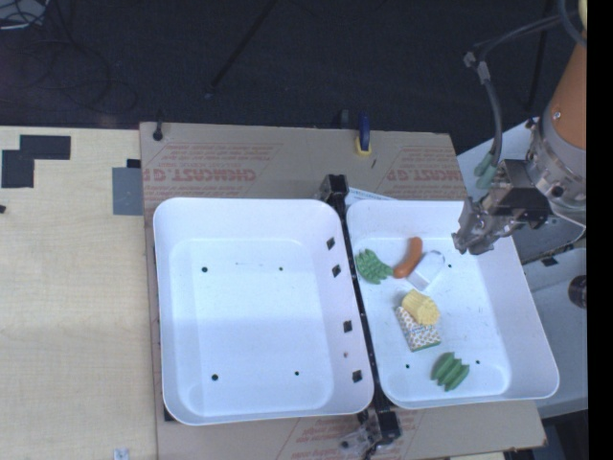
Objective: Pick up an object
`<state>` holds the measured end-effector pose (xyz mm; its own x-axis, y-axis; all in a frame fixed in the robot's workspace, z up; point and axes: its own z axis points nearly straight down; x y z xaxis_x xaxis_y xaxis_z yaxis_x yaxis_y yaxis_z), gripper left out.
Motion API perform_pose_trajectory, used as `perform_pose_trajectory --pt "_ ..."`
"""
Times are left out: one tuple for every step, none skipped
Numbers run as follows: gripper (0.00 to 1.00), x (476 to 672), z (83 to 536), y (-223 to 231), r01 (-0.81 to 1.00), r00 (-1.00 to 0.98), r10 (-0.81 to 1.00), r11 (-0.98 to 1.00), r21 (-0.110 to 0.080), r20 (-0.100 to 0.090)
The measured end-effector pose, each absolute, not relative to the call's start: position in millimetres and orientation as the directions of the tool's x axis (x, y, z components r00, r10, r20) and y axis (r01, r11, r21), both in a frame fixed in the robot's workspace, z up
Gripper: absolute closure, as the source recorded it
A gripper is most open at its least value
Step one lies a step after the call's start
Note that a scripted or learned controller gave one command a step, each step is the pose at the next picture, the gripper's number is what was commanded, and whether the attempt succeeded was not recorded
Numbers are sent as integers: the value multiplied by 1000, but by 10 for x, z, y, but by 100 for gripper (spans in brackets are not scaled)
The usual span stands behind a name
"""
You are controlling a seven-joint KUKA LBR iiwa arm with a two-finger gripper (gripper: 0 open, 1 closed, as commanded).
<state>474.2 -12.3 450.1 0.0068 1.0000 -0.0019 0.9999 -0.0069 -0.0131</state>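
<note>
The gripper [472, 241] hung above the right bin [522, 353]'s far edge; whether its jaws were apart was perhaps unreadable. An orange sausage [410, 256] lay just left of it.

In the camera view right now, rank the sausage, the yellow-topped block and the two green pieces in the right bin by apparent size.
1. Yellow-topped block, largest.
2. Upper green piece and lower green piece: too alike to rank.
3. Sausage, thinnest, though about as long.
</note>
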Motion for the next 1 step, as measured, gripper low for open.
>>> perform_pose_trajectory --pt "100 4741 3273 -78 1000 1 1000 -1 -18 0"
